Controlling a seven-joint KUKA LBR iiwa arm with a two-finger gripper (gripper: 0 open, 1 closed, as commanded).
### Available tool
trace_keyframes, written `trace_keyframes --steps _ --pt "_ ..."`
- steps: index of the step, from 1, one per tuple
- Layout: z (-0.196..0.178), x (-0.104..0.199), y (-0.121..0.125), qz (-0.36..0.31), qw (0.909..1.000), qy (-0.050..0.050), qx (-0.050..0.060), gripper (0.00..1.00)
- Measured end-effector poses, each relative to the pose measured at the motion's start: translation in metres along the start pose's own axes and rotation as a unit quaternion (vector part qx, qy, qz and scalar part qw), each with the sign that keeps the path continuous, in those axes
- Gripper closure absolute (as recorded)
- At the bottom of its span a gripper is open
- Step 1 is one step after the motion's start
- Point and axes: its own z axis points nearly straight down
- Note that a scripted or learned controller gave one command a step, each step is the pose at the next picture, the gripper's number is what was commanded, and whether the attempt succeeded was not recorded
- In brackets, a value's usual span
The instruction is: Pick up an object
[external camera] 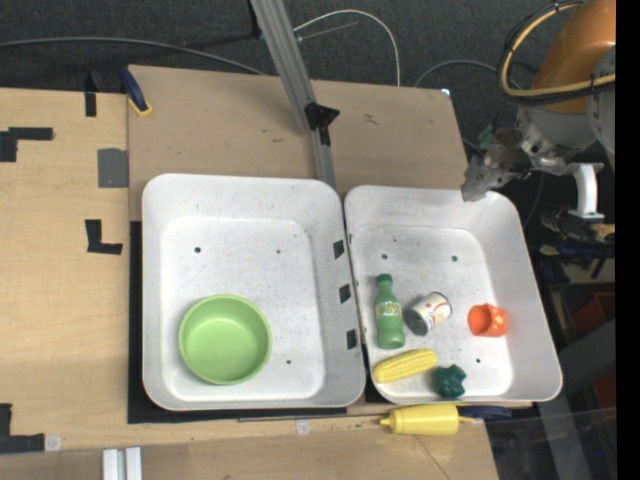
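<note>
The green bottle [388, 311] lies flat in the right bin [500, 230], near the bin's left wall, and its long side runs up and down the picture with the cap end pointing away toward the far side of the bin. Just beside it on the right is a small tin can [430, 312] on its side, and a little further right sits an orange cup [487, 319]. Below the bottle lies a yellow corn cob [404, 365], long side running left to right and tipped up a bit at its right end, with a small dark green lump [449, 380] touching near its right tip. A yellow bottle [423, 420] lies on the bench just outside the front edge of this bin. The left bin [240, 208] holds a green bowl [225, 339] in its near left corner. Both white bins sit on a brown board on a wooden bench [50, 268], with dark carpet and cables behind. The gripper [484, 176] hangs over the far right corner of the right bin, well apart from the toys, and nothing is in it. I cannot tell whether its fingers are open or closed.
</note>
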Motion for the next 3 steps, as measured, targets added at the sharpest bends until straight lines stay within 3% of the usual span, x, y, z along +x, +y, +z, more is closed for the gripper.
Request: trace_keyframes --steps 3 --pt "-0.003 0.164 -0.030 -0.002 1.0000 0.001 0.002 1.00"
